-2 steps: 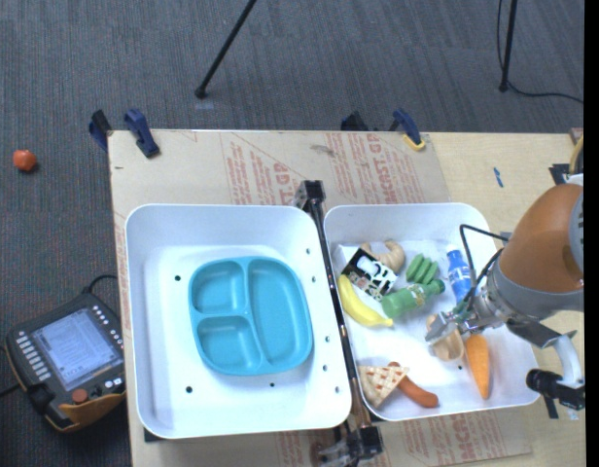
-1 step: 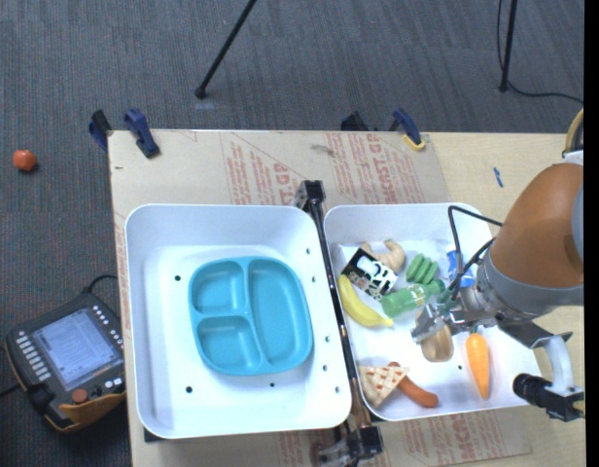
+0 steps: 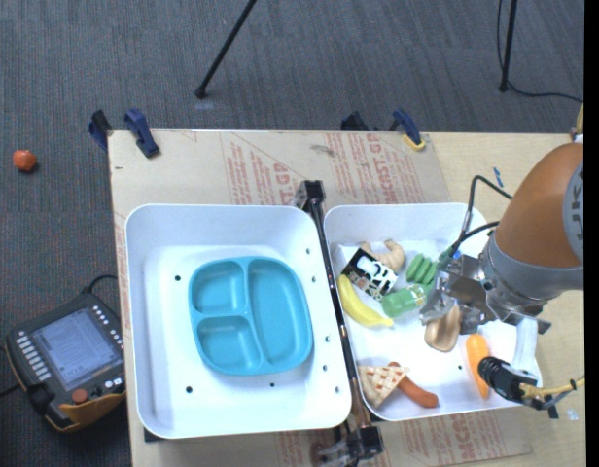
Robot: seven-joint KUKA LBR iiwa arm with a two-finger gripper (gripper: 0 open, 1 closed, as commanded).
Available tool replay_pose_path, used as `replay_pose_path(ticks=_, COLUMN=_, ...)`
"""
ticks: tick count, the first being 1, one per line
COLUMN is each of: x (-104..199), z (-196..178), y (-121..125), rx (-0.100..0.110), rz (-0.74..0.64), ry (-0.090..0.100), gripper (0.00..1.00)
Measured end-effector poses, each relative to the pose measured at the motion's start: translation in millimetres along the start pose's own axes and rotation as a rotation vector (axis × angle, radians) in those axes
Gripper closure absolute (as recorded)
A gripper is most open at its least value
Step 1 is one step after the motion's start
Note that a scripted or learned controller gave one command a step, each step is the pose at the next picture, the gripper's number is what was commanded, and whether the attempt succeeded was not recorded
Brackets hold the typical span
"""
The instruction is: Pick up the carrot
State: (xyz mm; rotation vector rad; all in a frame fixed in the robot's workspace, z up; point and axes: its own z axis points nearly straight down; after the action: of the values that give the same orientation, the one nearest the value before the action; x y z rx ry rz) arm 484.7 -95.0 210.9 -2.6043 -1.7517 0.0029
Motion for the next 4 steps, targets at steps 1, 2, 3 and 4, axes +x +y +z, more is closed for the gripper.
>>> replay_pose_path(ticks=1, x=-61.7, z=-17.9, y=27.7, rx=-0.002, rz=-0.232, ry=-0.001, gripper=1.00)
replay_pose_path(ticks=2, x=-77.3, z=123.9, y=21.1, rx=0.001, rz=-0.195, ry=0.001, gripper=1.00)
replay_pose_path(ticks=3, x=32.4, z=23.2, y=-3.5, rx=-0.002, rz=-0.430, ry=0.001, gripper=1.00)
replay_pose_path(ticks=4, x=-30.9, z=-43.8, y=3.1, rx=-0.003, rz=-0.375, ry=-0.001, gripper=1.00)
